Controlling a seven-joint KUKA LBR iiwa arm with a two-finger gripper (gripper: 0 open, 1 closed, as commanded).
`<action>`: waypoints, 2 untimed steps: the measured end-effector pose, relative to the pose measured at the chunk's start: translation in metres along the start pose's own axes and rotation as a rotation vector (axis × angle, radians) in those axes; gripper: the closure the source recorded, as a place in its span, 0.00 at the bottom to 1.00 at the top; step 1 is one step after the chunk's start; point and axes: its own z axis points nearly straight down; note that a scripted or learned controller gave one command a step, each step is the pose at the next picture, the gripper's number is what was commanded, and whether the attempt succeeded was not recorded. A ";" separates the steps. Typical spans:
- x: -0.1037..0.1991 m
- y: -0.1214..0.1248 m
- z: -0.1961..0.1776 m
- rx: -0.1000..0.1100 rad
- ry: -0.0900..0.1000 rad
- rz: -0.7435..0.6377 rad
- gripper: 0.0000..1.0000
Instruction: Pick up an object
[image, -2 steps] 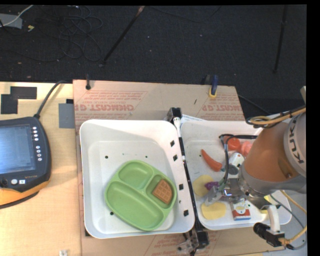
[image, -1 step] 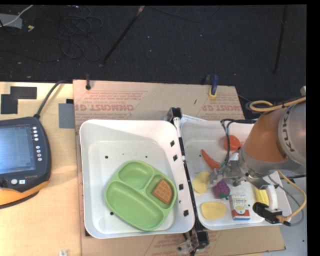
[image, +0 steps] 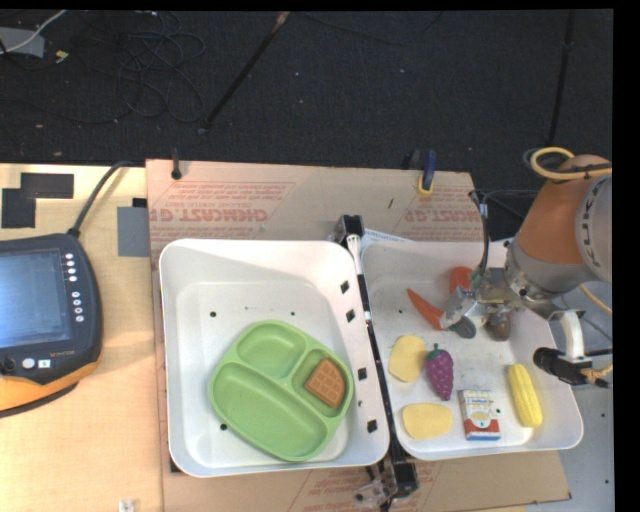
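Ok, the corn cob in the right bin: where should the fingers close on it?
Grip the corn cob across its middle, coming straight down. It lies flat, its long axis running roughly up-down in the view, so the fingers close across its narrow width. The juice box lies apart on one side, leaving room.

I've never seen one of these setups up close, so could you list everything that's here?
bins: two, white, side by side on the bench
divided plate: one, green, left bin
waffle: one, brown, on the plate
carrot: one, orange, right bin
grapes: one bunch, purple, right bin
yellow pieces: two, right bin
corn cob: one, yellow, right bin
small box: one, red and white, right bin
control pendant: one, grey, far left
arm: one, grey and orange, over right bin
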 end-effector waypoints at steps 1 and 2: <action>0.020 0.047 0.027 0.026 0.005 0.006 0.00; 0.034 -0.019 -0.125 -0.003 0.002 0.004 0.00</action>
